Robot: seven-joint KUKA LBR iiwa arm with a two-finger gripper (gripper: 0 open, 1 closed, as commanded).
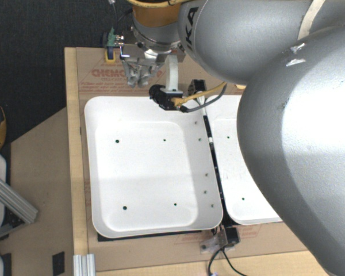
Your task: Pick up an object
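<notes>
My gripper (138, 75) hangs at the top of the camera view, over the brown bench board just beyond the far rim of the left white bin (98, 154). It is small and partly blurred under the orange wrist band. The left bin's floor shows just small dark dots. The big grey arm covers most of the right bin (233, 171), so what lies there is hidden.
The two bins touch along a dark seam (214, 160). The brown bench board (80, 73) frames them. An aluminium bar (11, 197) lies off the bench at the lower left. A small connector with a cable (221, 240) sits at the front edge.
</notes>
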